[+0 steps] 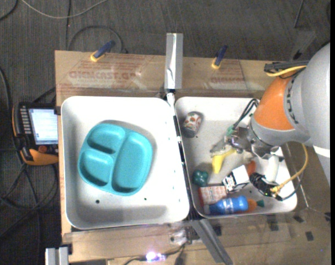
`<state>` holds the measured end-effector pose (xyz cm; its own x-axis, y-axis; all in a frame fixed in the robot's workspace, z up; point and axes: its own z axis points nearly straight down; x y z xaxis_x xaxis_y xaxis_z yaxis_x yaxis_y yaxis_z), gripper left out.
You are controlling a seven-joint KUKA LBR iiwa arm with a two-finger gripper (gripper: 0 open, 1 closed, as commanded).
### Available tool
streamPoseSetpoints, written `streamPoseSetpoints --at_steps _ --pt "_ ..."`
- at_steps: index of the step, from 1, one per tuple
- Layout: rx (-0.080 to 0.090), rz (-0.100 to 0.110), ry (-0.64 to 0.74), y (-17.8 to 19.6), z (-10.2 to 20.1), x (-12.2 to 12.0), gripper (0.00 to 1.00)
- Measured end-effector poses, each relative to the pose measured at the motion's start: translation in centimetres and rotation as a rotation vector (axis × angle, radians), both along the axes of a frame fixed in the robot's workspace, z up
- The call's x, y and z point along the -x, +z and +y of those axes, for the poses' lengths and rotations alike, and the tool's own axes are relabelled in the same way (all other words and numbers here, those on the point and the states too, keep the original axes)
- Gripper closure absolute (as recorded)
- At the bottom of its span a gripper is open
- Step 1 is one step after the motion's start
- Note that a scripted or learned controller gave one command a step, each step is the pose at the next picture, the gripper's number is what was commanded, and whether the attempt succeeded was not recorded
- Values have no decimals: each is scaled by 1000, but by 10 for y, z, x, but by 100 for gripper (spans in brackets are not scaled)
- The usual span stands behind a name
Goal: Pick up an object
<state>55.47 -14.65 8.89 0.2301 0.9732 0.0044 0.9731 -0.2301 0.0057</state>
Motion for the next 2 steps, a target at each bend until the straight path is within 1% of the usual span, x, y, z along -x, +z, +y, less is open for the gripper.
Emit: streamPoseSetpoints --at_steps 1,2 --pt "0 4 4 6 1 0 100" --pt "7 17 -68 147 80 -31 100"
